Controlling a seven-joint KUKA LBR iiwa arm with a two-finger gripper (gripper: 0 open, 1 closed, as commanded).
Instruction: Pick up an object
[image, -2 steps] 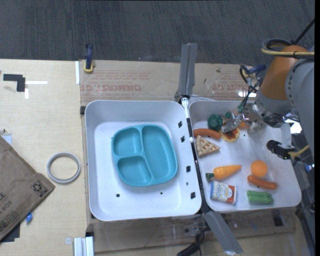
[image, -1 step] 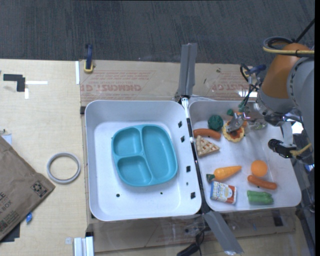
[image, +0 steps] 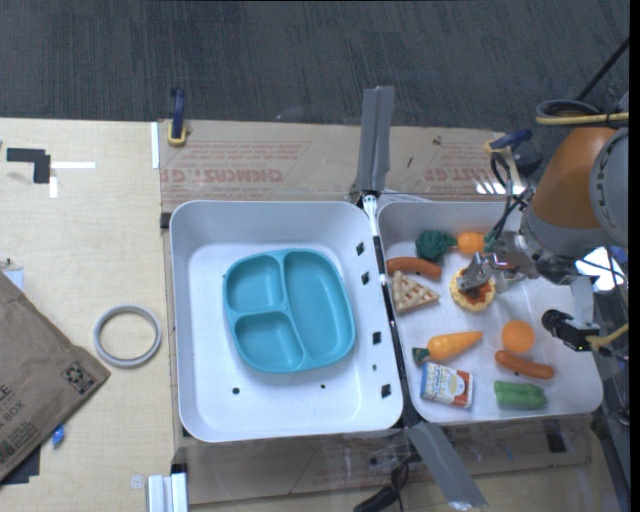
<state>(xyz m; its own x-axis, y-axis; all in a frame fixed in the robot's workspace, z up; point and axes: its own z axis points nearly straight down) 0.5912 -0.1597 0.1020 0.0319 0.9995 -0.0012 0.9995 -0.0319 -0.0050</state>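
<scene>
On the worktop (image: 80, 250) sit 2 shallow white bins side by side. The left bin (image: 190, 300) holds a teal plate (image: 289, 310) with 3 compartments, lying flat near the bin's middle.

The right bin (image: 575, 390) holds the toy food. The arm (image: 575, 185), grey with an orange band, reaches in from 3 o'clock, and its gripper (image: 480, 272) hangs low over the upper middle of this bin. Its tip is right over a small round tart (image: 473, 290) with a yellow rim and red filling, and looks to be touching or nearly touching the tart's top edge. Whether the fingers are spread or closed cannot be told here, as the metal parts blur together, and nothing is clearly seen between them.

Around the tart, by the clock:
- At 11 o'clock, a dark green broccoli piece (image: 434, 243), with a small orange fruit (image: 471, 241) just beside it at 12 o'clock.
- At 9 o'clock, a waffle wedge (image: 412, 294), and above that a red sausage (image: 414, 267) lying roughly level.
- At 7 o'clock, a carrot (image: 455, 345) lying tilted, and below it a small printed packet (image: 446, 384).
- At 5 o'clock, a round orange ball (image: 518, 335), then a second red sausage (image: 525, 367), then a green vegetable (image: 520, 396) near the bin's front edge.

On the worktop at 9 o'clock from the left bin lies a grey tape ring (image: 127, 334), with a brown cardboard box (image: 35, 385) further toward 8 o'clock.
</scene>
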